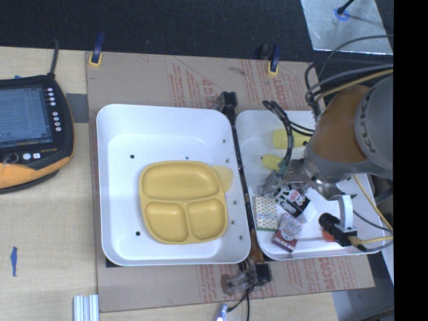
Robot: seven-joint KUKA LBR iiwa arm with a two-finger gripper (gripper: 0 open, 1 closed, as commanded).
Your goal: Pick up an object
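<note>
Cardboard sheet over a wooden tabletop (67,246), dark floor behind at 12 o'clock. Task thing isn't named; likeliest targets are the clutter in the right bin (257,129): a black-and-white packet (292,200), a red-edged packet (287,231) just below it, a patterned card (265,214) touching at 9 o'clock of them, and two yellow pieces (279,139) toward 12 o'clock. Red-edged packet's long axis runs roughly 1 to 7 o'clock; black-and-white one sits skewed, about 10 to 4. They overlap in a loose heap, looks dumped rather than arranged, so a clean single grasp seems tricky.

Claw (286,179) hangs low right over that heap, at its 12 o'clock edge; can't tell if it's apart or together, wrist bulk and cables cover it. Nothing visibly gripped. Arm (354,129) comes in from 3 o'clock, orange band above the wrist.

Left bin (110,122) holds a yellow divided tray (182,201), flat, long side running 9 to 3. Teach pendant (30,136) sits on the tabletop at far 9 o'clock, well clear of both bins.
</note>
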